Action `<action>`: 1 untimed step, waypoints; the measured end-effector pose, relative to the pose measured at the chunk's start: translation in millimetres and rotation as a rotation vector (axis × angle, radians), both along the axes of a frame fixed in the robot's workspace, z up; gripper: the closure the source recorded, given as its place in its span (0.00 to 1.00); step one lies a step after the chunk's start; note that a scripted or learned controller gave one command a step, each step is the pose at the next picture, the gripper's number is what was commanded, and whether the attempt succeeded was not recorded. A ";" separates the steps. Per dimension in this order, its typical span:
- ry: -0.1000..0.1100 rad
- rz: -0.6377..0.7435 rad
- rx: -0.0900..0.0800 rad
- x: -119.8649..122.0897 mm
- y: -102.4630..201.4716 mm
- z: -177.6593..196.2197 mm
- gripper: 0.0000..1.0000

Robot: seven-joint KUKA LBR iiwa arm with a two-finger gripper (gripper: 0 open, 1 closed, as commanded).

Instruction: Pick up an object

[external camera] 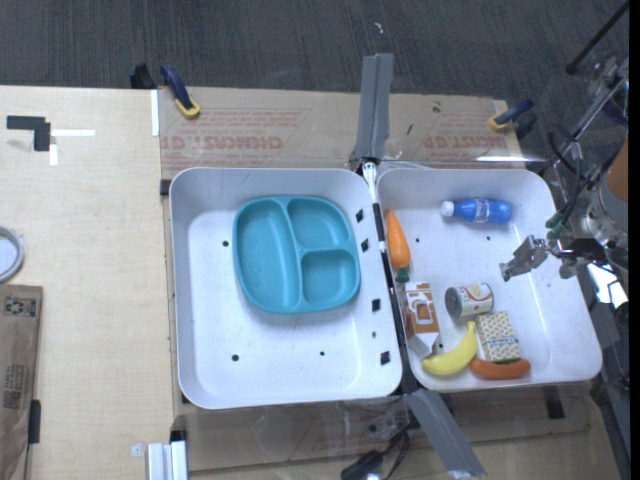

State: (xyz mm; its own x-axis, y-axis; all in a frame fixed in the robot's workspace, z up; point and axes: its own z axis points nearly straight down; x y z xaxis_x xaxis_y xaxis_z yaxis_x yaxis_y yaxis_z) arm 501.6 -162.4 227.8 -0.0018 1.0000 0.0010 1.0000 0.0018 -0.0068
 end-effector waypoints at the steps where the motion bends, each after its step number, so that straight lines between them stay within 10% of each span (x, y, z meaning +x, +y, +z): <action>1: 0.001 -0.070 0.000 -24.3 38.2 -66.8 0.00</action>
